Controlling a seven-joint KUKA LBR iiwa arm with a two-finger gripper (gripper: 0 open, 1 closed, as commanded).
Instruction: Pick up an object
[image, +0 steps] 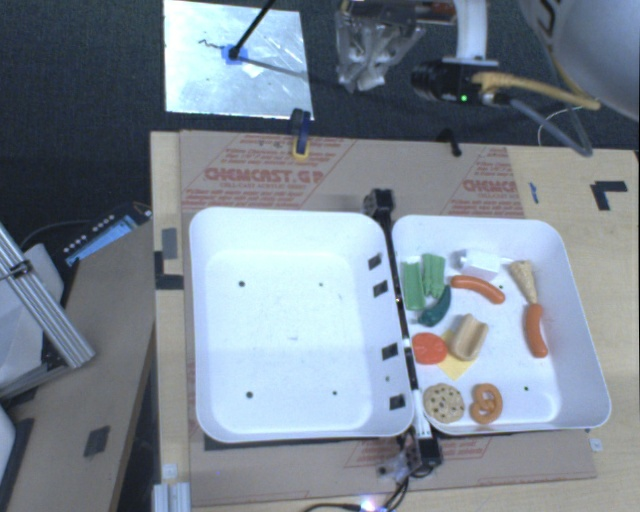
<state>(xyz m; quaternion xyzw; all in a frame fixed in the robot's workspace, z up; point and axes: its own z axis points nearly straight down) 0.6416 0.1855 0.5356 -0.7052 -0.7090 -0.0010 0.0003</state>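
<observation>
Left bin (290, 330): bare white floor; right bin (572, 385): holds all the toy food, likely light, stiff, slick plastic. Best candidate: upright sausage (536, 330), lying apart from its neighbours near the right wall, to be taken across its narrow middle; cookie (443, 402) and pretzel (487, 402) lie flat, offering little edge. Gripper (375, 52): hangs beyond the bench's far edge, well apart from the bins; cannot tell whether wide or narrow.
</observation>
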